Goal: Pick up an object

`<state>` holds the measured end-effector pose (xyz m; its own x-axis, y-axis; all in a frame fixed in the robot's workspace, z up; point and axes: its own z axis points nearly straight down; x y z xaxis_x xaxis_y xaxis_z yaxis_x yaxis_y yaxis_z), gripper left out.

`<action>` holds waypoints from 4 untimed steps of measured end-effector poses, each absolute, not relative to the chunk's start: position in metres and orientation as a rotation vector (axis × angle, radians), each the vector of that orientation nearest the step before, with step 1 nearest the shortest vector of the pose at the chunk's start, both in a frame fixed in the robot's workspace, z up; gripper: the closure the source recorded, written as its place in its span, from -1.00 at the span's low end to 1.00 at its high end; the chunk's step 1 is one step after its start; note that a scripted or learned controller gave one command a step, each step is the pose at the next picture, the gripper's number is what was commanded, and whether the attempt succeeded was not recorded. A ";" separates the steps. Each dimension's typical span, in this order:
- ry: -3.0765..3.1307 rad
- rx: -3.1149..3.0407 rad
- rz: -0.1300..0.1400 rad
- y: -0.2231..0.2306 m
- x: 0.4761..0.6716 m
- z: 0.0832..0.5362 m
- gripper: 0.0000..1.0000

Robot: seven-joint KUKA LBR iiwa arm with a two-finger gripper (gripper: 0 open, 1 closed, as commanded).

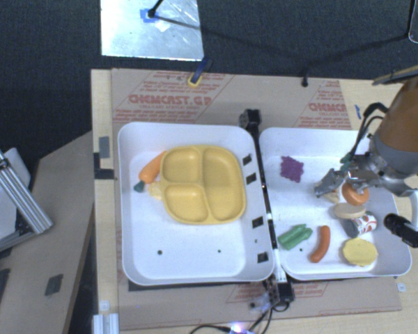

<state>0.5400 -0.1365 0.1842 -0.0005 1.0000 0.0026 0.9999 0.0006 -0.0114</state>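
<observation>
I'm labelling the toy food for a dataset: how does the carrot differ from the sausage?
The carrot is orange with a green top; the sausage is plain reddish-orange. The carrot lies in the left bin, touching the yellow divided plate; the sausage lies in the right bin, apart from its neighbours. The carrot tapers; the sausage has rounded ends. Both are long and lie slanted.

We note gripper (332, 184) low in right bin (303, 141), beside orange round item (354, 195); yellow divided plate (198, 184) in left bin (136, 207).
</observation>
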 end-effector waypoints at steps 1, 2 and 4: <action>-2.225 -2.218 -0.001 -0.136 0.543 0.190 -1.00; -2.223 -2.216 0.001 -0.130 0.548 0.145 -1.00; -2.233 -2.230 -0.012 -0.130 0.560 0.105 -1.00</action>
<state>0.5602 -0.1297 0.1046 -0.0013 1.0000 -0.0052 0.9999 0.0014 0.0158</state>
